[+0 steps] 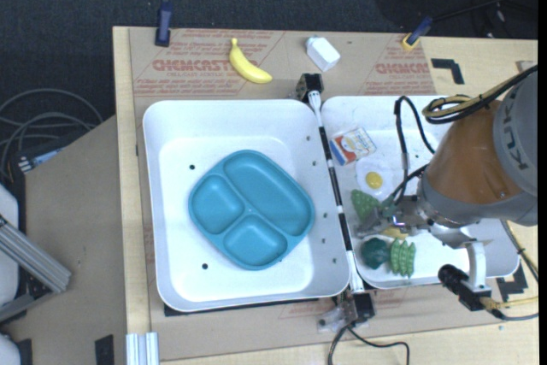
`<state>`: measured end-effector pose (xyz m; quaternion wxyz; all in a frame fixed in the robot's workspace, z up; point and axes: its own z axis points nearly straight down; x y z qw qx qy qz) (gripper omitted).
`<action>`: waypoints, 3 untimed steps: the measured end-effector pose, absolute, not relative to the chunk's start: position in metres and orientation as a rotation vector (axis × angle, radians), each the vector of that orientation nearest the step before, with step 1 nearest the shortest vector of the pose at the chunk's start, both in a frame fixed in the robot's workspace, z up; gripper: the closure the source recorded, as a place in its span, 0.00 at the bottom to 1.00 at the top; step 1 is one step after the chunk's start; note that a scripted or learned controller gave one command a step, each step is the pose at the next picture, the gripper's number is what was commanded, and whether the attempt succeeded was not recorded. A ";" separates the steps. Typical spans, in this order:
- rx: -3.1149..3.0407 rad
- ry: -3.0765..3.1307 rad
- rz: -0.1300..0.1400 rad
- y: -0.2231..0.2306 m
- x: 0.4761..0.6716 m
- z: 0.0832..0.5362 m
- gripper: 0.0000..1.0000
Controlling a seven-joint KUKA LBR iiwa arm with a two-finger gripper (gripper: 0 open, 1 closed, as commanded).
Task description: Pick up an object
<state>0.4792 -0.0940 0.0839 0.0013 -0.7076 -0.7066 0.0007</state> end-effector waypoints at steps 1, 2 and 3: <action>-2.221 -2.221 0.000 -0.096 0.479 0.084 0.00; -2.222 -2.221 0.000 -0.104 0.479 0.084 0.00; -2.224 -2.221 -0.001 -0.104 0.479 0.094 1.00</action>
